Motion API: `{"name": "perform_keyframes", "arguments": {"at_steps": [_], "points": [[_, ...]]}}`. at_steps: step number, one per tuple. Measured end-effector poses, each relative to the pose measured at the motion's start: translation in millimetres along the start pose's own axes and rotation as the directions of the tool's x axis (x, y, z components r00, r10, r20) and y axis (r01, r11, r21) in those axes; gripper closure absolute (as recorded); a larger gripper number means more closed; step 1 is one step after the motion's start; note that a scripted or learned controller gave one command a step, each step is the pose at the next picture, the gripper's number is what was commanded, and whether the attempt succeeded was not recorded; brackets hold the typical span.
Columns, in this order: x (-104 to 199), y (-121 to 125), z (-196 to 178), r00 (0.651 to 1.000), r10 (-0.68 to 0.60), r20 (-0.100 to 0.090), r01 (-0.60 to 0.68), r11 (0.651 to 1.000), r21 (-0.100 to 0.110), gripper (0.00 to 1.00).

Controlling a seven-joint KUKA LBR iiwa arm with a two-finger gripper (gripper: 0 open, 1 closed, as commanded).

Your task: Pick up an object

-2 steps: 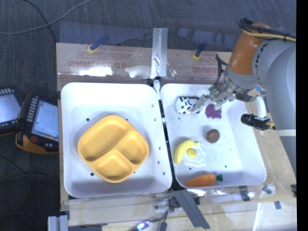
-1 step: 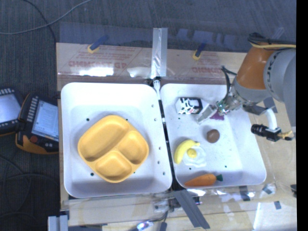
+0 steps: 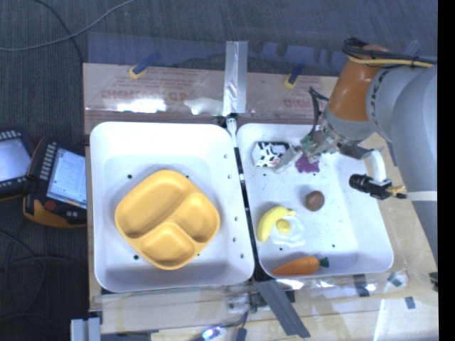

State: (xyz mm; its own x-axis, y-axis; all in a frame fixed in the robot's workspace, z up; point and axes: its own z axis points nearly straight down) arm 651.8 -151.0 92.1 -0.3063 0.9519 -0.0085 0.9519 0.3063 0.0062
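My gripper [image 3: 301, 153] hangs low over the back of the right bin [image 3: 355, 233], reaching in from the right. It is between a black and white cow toy [image 3: 267, 154] on its left and a small purple piece [image 3: 308, 165] just below it. Further forward in the same bin lie a brown ball [image 3: 314, 200], a yellow banana [image 3: 269, 220], a fried egg toy [image 3: 288, 231] and an orange carrot [image 3: 298, 265] near the front wall. I see nothing lifted off the bin floor.
The left bin [image 3: 106, 190] holds a yellow divided plate [image 3: 168, 217]. A black fitting [image 3: 368, 185] on the arm sticks out over the right bin's right side. A handheld pendant [image 3: 57, 183] lies left of the bench.
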Motion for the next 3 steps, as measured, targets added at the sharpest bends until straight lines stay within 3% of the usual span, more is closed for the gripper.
{"name": "perform_keyframes", "arguments": {"at_steps": [1,2,3], "points": [[13.2,8.7,-58.5,0.996,0.084,-0.006,-0.084,0.996,0.006,0.00],[-22.5,-26.2,2.7,0.998,-0.058,-0.002,0.058,0.998,-0.001,0.00],[-19.8,-28.3,-11.6,0.991,-0.132,-0.006,0.132,0.991,0.006,0.00]]}}
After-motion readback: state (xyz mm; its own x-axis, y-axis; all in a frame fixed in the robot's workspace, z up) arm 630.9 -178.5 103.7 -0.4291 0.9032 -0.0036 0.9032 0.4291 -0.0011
